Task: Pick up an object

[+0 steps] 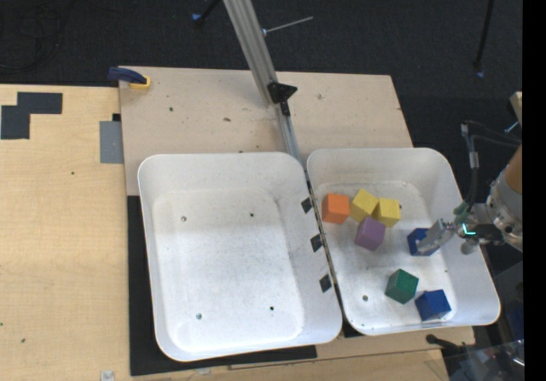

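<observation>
My claw [439, 235] sits low over the right-hand shallow white plastic bin [444, 164], reaching in from its right wall. Whether it is spread or closed I cannot tell; the tip is small and blurred. A small dark-blue cube [417, 241] lies right against the tip on its left side, but I do not see it between anything, so I claim no hold on it.

That blue cube is my likeliest target, and the move turns on one thing: it lies just to the left of my claw, touching or nearly so, deeper into the bin. A short push leftward and down should do, I judge.

Taking that cube as the landmark: a purple cube [369, 233] lies near on its left, two yellow cubes [376, 205] above-left, and an orange cube [336, 208] further left by the bin's wall. A green cube [401, 285] lies below it, and a brighter blue cube [433, 303] below that, near the bin's front rim. The bin stands on a pale wooden tabletop [205, 111].
</observation>
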